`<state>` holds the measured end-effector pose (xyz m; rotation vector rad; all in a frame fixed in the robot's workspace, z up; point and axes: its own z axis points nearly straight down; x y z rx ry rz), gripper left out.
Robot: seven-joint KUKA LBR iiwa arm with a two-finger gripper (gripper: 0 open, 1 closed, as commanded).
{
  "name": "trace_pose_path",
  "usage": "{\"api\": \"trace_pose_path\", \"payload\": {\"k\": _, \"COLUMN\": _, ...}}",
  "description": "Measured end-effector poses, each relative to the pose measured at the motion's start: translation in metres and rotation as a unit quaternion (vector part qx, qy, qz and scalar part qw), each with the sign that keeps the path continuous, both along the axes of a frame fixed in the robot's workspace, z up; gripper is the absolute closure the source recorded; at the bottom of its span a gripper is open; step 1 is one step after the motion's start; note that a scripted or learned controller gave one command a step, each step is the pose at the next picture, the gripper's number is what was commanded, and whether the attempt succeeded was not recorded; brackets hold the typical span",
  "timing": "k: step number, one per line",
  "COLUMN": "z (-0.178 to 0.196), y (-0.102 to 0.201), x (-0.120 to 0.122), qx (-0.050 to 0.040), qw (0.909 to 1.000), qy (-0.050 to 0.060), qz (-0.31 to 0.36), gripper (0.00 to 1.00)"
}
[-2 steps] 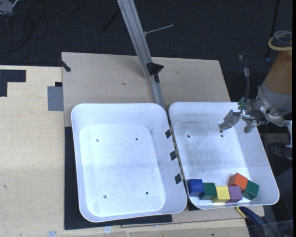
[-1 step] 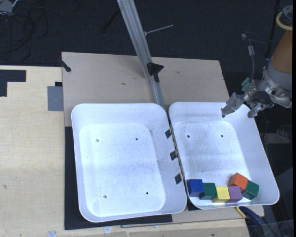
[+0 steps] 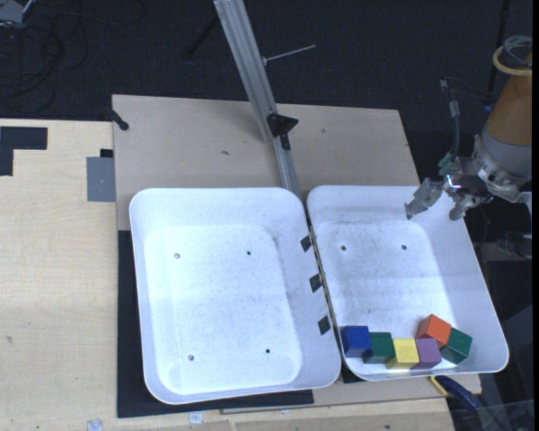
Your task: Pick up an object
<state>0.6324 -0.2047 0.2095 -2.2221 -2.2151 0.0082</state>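
Several small blocks lie bunched in the near right corner of the right bin (image 3: 386,268): a blue block (image 3: 355,339), a dark green block (image 3: 378,347), a yellow block (image 3: 402,353), a purple block (image 3: 428,351), an orange block (image 3: 436,329) and a green block (image 3: 458,344). My gripper (image 3: 438,203) hovers over the far right rim of that bin, well away from the blocks. Its two fingers stand apart, open, with nothing between them.
The left bin (image 3: 162,241) sits beside the right one, joined by black clips (image 3: 314,281). A slanted aluminium post (image 3: 256,79) rises behind the bins. The light wooden bench (image 3: 45,268) stretches to the left.
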Motion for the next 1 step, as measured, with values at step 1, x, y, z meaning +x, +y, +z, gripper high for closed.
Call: {"api": "trace_pose_path", "payload": {"k": 1, "z": 0.0775, "y": 0.0551, "x": 0.0007, "qx": 0.0003, "qw": 1.0, "qy": -0.006, "qz": 0.004, "gripper": 0.0}}
